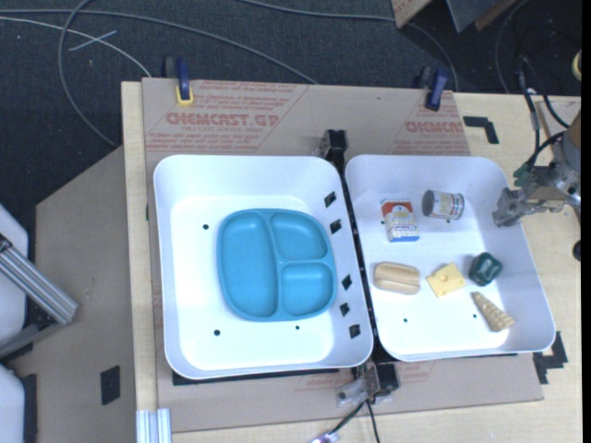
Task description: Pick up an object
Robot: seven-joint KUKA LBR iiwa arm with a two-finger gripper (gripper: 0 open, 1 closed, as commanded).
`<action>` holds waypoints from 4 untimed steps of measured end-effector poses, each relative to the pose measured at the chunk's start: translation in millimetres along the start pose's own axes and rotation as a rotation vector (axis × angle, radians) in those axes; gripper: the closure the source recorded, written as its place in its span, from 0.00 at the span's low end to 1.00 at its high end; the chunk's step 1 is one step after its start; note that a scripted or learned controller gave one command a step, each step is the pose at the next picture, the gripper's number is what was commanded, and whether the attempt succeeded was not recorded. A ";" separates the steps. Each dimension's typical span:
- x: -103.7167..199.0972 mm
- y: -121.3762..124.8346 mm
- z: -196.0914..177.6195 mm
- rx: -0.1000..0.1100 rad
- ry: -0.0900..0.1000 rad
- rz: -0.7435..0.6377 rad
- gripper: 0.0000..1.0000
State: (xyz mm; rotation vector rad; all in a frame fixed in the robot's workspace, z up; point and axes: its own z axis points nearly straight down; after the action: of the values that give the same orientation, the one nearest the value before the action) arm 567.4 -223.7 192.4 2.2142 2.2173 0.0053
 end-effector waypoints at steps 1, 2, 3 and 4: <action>8.0 2.0 -48.5 0.001 0.001 -0.001 1.00; 7.6 3.8 -98.5 0.001 0.001 0.000 1.00; 59.8 6.1 -90.4 0.009 0.006 -0.004 1.00; 116.1 -11.5 -75.6 0.012 0.007 -0.004 1.00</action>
State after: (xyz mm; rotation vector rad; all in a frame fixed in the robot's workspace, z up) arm 555.1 -107.3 267.5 2.2190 2.2317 -0.0002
